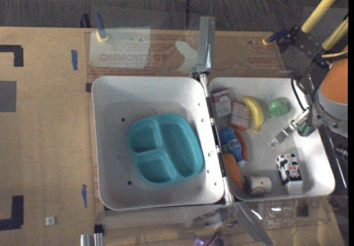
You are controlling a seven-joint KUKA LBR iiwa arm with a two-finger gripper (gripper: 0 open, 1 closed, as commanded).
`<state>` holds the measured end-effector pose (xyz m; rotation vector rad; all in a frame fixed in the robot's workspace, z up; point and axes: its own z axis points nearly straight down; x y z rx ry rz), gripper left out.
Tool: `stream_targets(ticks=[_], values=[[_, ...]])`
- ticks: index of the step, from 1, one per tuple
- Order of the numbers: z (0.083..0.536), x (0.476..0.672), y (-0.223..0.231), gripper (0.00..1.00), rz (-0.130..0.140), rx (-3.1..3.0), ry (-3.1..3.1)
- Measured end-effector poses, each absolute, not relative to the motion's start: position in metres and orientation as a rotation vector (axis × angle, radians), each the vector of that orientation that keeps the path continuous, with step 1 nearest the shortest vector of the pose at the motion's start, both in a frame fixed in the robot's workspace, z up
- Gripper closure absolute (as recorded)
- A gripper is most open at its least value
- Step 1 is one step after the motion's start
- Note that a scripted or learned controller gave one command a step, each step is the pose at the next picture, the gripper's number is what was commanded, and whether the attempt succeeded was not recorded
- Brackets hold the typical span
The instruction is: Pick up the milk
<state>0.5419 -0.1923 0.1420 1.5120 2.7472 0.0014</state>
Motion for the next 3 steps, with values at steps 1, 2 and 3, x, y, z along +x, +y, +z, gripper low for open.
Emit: stream_targets(ticks=[1,2,3], values=[[0.09,0.497,-0.223,0.0,0.006,1.122,2.921],[0.103,0.501,-0.224,1.0,0.01,1.119,2.908],[0.246,0.527,-0.223,1.0,0.001,1.462,2.773]])
